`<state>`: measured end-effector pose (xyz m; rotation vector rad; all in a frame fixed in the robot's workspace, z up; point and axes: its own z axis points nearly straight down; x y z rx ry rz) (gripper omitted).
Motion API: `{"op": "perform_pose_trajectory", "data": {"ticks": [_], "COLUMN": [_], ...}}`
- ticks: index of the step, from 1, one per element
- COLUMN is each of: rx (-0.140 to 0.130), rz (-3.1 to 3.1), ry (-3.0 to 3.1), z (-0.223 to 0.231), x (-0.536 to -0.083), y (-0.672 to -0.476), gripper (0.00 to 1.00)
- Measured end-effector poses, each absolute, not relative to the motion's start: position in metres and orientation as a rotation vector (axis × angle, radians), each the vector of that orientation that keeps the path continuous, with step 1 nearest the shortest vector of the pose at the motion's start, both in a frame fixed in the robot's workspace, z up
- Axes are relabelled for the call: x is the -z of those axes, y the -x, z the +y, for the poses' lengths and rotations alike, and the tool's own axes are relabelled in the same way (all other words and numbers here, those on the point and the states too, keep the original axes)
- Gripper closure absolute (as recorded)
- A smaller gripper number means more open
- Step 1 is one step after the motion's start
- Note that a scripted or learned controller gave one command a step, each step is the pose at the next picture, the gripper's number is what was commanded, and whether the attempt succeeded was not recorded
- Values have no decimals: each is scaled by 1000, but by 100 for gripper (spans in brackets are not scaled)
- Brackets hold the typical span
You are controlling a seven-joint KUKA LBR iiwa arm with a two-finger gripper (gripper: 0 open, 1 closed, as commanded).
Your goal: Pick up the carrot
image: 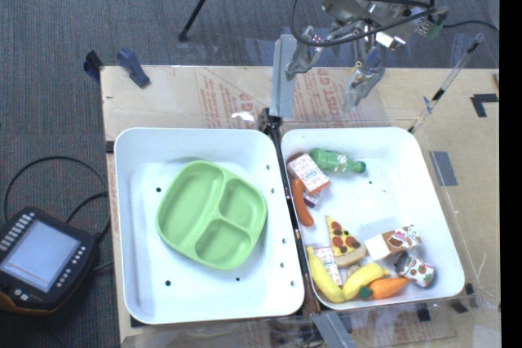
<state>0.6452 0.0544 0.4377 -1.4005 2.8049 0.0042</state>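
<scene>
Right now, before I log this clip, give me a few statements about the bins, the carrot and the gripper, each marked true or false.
1. The carrot lies in the right bin, near its front edge. True.
2. The green plate sits in the same bin as the carrot. False: it is in the left bin.
3. The gripper holds the carrot between its fingers. False: the gripper is open, above the far rim of the right bin, with nothing between its fingers.
4. The green bottle lies on its side in the right bin. True.
5. The carrot lies beside a banana. True.
6. The pizza slice rests on the green plate. False: it is in the right bin.
</scene>
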Motion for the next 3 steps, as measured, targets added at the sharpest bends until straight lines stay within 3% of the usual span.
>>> {"op": "perform_pose_trajectory", "data": {"ticks": [1,2,3], "rx": [-6,-7,-5], "rz": [2768,2399,2388], "ry": [1483,2026,2031], "z": [124,196,221], "x": [-313,-195,-386], "y": [-644,-643,-645], "gripper": [0,0,0]}}
